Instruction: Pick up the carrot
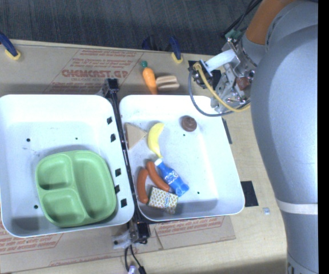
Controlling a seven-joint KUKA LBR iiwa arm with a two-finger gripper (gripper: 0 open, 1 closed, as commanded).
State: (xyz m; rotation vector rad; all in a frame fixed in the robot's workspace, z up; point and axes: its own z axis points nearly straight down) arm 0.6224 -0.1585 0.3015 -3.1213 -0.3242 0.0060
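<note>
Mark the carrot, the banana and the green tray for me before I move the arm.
carrot [149, 79]: camera view, middle of its orange body, on the bench behind the bins.
banana [155, 137]: camera view, middle of its curve, in the right bin.
green tray [108, 178]: camera view, its right rim, in the left bin.

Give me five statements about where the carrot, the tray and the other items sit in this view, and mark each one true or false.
1. The carrot lies inside the right bin. False: it lies on the bench beyond the bins, beside a small hot dog bun.
2. The green tray sits in the left bin. True.
3. The banana is in the left bin. False: it is in the right bin.
4. The gripper holds the carrot. False: it is above the right bin's far corner, apart from the carrot.
5. Two sausages lie in the right bin near a blue packet. True.
</note>
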